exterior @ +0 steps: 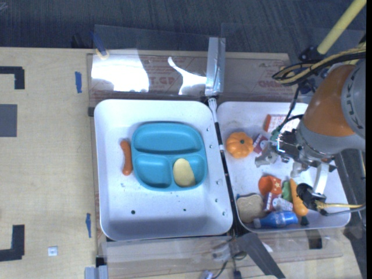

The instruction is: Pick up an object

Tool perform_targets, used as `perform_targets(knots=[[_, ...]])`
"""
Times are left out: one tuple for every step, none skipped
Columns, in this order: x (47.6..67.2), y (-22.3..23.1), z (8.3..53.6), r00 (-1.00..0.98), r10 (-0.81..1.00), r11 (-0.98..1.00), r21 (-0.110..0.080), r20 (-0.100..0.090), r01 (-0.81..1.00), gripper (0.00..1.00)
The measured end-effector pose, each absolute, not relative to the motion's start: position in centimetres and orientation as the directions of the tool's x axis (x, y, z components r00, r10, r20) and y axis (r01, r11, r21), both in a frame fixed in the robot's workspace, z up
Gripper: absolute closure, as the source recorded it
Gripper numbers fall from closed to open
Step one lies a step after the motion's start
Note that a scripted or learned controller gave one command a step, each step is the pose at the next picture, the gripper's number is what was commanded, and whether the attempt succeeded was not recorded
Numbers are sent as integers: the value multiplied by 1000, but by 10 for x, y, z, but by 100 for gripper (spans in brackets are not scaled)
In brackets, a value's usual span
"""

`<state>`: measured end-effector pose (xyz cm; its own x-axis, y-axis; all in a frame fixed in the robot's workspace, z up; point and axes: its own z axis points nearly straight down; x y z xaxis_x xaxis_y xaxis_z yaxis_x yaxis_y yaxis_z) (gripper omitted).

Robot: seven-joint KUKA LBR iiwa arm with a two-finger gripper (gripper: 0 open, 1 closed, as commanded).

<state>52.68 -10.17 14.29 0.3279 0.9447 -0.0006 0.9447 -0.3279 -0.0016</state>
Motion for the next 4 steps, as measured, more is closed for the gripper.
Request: perform_targets(knots=[[630,-134,94,317,949,-317,-6,-2,949,0],[630,-97,86,125,992,-125,2,-2,992,0],[632,-97,96,125,992,-124,5,-3,992,100],[632,-97,95,124,992,-124,4,-3,992,0]])
